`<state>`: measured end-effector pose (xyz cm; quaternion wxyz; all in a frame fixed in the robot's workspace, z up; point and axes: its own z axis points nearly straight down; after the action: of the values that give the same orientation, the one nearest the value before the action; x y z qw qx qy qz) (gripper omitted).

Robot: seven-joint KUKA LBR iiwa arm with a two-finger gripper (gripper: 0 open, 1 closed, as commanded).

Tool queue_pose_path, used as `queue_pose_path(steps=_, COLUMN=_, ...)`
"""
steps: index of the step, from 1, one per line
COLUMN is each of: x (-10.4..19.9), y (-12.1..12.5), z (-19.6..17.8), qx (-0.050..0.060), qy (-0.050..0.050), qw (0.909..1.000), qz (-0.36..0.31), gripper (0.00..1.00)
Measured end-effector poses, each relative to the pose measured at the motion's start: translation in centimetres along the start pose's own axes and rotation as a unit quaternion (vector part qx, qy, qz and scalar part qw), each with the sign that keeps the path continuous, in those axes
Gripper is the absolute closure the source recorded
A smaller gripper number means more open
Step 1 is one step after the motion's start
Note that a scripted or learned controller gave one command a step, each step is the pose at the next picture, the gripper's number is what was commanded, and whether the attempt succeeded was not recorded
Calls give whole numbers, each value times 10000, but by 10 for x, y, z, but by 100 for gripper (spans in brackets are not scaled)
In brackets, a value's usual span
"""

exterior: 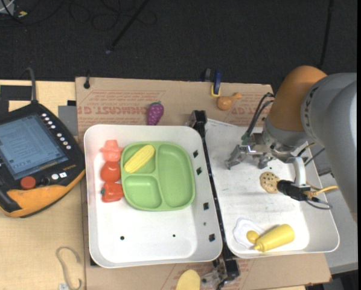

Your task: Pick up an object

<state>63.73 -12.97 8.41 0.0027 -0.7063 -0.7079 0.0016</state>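
While the gripper [238, 157] hovers over the right bin [325, 234] with fingers apart and nothing between them, you've got the cookie [268, 181] just beside it toward the near-right, and the yellow bottle [274, 237] lying crosswise farther toward the front.

A robotics lab: 2 white bins [99, 246] on a cardboard-covered bench, teach pendant [29, 156] left of them, loose cables [78, 8] behind.

I log, left bin [144, 246]: green divided plate [159, 177] bearing corn [138, 157]. Right bin [325, 237]: cookie [268, 181], yellow bottle [274, 237], gripper [241, 156] at frame centre-right.
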Motion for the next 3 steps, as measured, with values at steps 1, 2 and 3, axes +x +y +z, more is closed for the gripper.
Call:
queue_pose_path(steps=1, x=-1, y=1, z=-14, qx=-19, qy=0, qw=10000, qz=8, gripper=100)
queue_pose_path(steps=2, x=-7, y=11, z=-65, qx=-48, qy=-9, qw=10000, qz=26, gripper=100)
queue_pose_path(steps=3, x=-13, y=19, z=-113, qx=-48, qy=-10, qw=10000, qz=19, gripper=100)
